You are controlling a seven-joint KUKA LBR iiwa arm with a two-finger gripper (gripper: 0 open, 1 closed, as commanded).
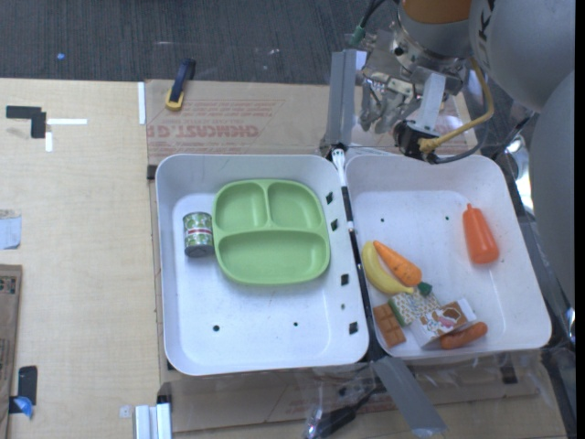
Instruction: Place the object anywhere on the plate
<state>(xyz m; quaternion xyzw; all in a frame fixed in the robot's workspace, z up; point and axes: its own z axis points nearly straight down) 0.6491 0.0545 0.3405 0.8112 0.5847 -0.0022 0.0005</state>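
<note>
Two shallow white bins of smooth, glossy plastic with rounded corners are seen side by side on the bench. In the left bin (183, 318), one small cylindrical can (197, 234) with a green patterned label and a grey metal top is stood upright, just beside the left edge of one light green plate (272, 231). The plate is a matte plastic tray of rounded rectangular shape, divided by raised ridges into three compartments, two small ones toward the back and one long one in front; nothing is seen lying in them. In the right bin (430, 204), five items are counted. One curved yellow banana (377, 273) is laid near the bin's left wall, and one tapered orange carrot (398, 262) with a green tip is laid across it, touching. In front of these, one small flat brown block (388, 323) ridged into squares is placed, with one printed cardboard packet (433, 317) just beside it and one reddish sausage (463, 336) resting against the packet's front edge. One smooth orange bottle (479, 235) with a narrow neck is laid apart, near the right wall. The grey arm with its orange band is held above the far rim of the right bin, and the gripper (395, 108) is pointed downward there, clear of all items; whether its fingers are apart or together cannot be told.
</note>
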